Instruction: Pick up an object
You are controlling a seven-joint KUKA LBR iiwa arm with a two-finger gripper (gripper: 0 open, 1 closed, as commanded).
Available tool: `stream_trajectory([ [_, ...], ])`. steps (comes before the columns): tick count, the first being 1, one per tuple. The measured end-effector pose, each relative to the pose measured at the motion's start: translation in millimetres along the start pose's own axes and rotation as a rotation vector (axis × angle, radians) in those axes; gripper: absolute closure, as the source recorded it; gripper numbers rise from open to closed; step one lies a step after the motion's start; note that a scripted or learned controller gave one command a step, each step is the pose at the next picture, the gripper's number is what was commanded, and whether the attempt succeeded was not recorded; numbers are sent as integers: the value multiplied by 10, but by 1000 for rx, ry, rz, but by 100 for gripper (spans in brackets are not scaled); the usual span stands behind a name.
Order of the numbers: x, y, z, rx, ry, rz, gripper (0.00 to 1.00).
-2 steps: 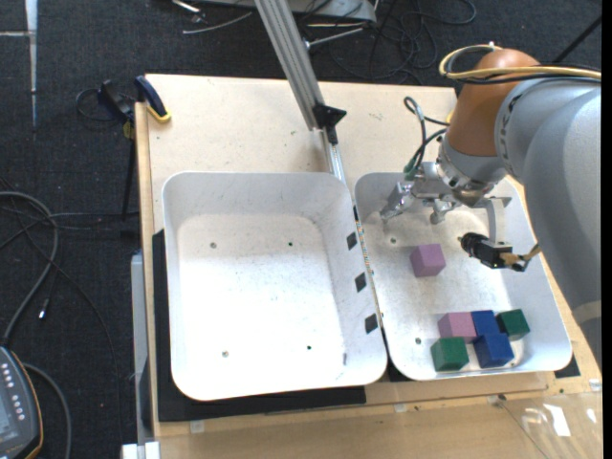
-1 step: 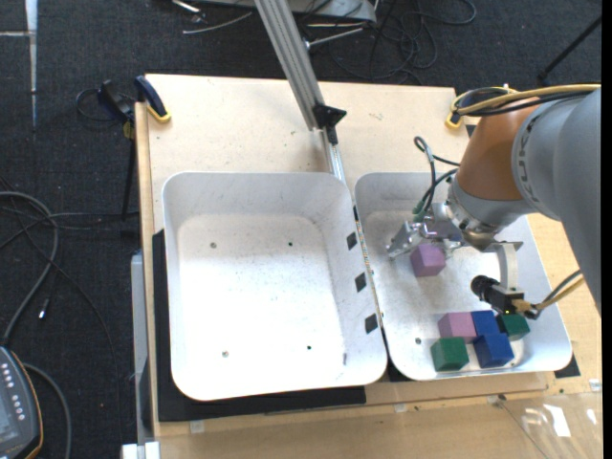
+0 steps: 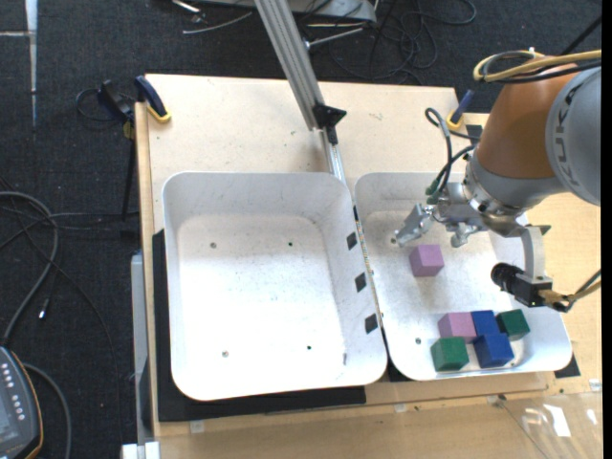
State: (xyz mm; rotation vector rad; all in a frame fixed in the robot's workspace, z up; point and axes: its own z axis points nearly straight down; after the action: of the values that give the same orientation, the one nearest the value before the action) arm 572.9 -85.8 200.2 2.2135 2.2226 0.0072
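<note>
- The small pink plastic cube (image 3: 426, 260) lies on the floor of the right shallow white bin (image 3: 384, 216), just below my two-finger metal pincer (image 3: 432, 228).
- My pincer's fingers stand apart, gripping nothing, poised above the cube.

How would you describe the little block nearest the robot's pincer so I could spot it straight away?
Look at the right-hand white bin, the one the arm reaches into. Near its middle, just below the pincer, a pale purple cube sits alone. The other blocks huddle at the bin's near edge; this one stands apart from them.
</note>
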Motion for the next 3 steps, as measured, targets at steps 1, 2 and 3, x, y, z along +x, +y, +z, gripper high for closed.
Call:
stream_trajectory([
  [1,-170,76,855,4,0,2,0],
  [2,-714,434,1002,3,-3,7,0],
  [3,-1176,771,1047,3,-3,6,0],
])
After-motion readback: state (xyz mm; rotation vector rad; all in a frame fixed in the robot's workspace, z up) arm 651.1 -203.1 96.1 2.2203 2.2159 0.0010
